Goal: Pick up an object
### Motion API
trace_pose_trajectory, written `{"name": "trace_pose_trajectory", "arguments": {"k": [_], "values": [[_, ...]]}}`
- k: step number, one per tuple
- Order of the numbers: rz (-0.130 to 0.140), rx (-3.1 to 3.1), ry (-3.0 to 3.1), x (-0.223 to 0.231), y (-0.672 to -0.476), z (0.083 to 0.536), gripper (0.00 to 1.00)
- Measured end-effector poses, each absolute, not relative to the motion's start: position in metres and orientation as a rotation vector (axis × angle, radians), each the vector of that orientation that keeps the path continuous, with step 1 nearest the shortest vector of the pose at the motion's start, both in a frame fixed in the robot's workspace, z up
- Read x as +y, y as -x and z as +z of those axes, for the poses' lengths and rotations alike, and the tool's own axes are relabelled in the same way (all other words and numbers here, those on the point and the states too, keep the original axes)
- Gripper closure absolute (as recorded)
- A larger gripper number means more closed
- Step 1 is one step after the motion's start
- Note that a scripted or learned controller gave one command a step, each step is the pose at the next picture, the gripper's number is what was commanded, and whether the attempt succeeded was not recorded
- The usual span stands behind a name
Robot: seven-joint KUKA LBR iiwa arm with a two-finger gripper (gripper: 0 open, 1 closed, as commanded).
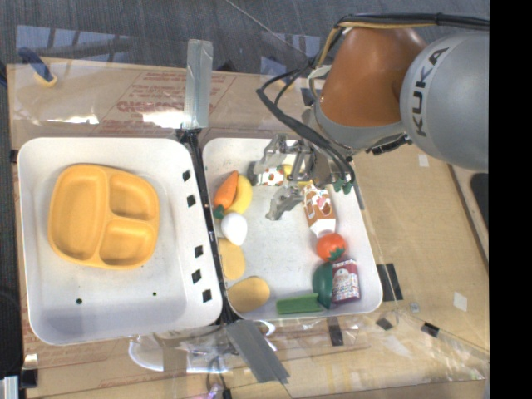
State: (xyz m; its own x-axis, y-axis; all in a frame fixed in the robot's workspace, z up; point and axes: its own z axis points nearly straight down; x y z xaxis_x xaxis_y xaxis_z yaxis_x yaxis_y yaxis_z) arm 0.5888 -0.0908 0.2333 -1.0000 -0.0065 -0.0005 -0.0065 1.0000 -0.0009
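Note:
My gripper (283, 183) hangs over the upper middle of the right bin (274, 252), under the arm's orange band. A small white and red carton (268, 175) lies right beside it, partly covered by it. Just left of it lie an orange carrot (225, 189) and a yellow banana (243, 194). To its right lies a white and red bottle (319, 209), with a red tomato (330, 245) below that. Whether anything is held is hidden by the wrist.
Lower in the right bin lie a white egg (234, 229), a pale yellow disc (233, 261), a tan potato (249, 291), a green cucumber (298, 305), a green pepper (322, 280) and a red can (346, 280). The left bin (50, 306) bears a yellow divided tray (103, 215).

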Motion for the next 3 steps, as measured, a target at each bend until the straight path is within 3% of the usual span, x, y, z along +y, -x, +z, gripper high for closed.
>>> {"name": "trace_pose_trajectory", "arguments": {"k": [1,2,3], "values": [[0.002,3.148,-0.116,-0.111,-0.621,0.138,0.00],[0.000,3.123,-0.299,-0.095,-0.647,0.101,0.00],[-0.003,3.097,-0.501,-0.190,-0.641,0.134,0.00]]}}
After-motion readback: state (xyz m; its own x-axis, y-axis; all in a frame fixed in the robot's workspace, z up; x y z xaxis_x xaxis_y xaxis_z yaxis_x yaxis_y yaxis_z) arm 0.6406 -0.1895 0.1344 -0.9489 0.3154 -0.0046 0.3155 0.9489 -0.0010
